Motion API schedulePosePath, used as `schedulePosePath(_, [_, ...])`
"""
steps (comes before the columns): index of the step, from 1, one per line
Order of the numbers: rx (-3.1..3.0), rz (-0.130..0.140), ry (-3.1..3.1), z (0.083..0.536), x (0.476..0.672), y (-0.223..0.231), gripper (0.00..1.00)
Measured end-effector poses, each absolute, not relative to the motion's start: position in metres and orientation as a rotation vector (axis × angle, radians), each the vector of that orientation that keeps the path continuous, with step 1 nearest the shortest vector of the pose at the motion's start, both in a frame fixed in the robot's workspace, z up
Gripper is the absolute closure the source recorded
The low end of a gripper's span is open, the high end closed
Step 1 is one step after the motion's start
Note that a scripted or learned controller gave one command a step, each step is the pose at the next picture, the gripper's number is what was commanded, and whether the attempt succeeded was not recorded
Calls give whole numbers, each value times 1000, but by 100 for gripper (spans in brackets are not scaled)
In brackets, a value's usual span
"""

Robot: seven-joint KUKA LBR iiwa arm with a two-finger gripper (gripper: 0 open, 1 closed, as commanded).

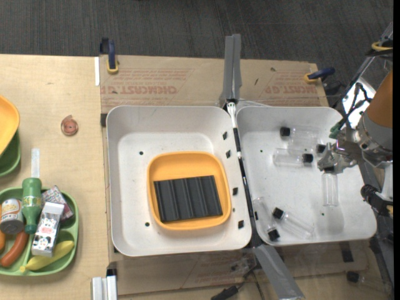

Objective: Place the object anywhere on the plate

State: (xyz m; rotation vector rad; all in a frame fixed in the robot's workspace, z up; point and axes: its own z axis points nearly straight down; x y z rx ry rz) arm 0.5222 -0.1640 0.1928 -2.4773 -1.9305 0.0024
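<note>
The surface carries two shallow white bins side by side. The left bin holds an orange plate with a dark ridged insert lying across its middle. The right bin holds several clear plastic vials with black caps, scattered and apart from one another: one near the top, one just below it, one upright-lying tube toward the right wall, and two near the lower left corner. Off to the left on the surface sit a green tray of toy food, the edge of an orange bowl and a small pink disc.

The claw hangs over the right side of the right bin, just above the top end of the tube by the right wall and just right of the middle vial's black cap. Whether it is open or closed, or has hold of a vial, cannot be told here. The divider between the bins stands between the vials and the plate
</note>
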Motion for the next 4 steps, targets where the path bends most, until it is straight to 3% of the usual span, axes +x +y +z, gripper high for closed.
schedulePosePath(1, [-2358,4,-2075,230,589,-135,100])
schedulePosePath(2, [-2178,3,-2266,233,609,-125,100])
schedulePosePath(3, [-1915,3,-2489,216,598,-128,100])
schedulePosePath(4, [-1612,1,-2696,206,602,-116,100])
